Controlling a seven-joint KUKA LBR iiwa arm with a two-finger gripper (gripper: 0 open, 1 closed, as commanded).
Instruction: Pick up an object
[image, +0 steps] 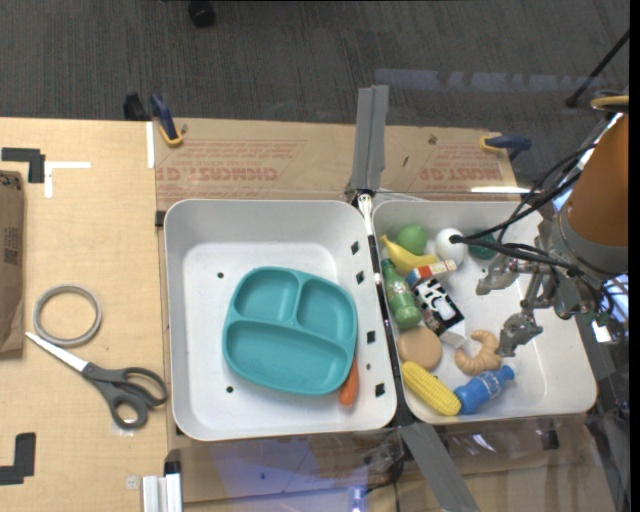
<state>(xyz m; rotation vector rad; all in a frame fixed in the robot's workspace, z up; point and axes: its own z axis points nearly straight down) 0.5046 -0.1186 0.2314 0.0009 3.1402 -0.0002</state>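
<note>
Seeing gripper (507, 303) spread apart, empty, in right bin (548, 385), lower right of frame, just above croissant (480, 350) and blue bottle (486, 388). Risks closing on air or nudging both aside, given tight clutter.

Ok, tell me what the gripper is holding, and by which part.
Nothing is held. The gripper hangs open over the right bin, with no object between its fingers; the croissant and blue bottle lie just below it in the bin.
</note>
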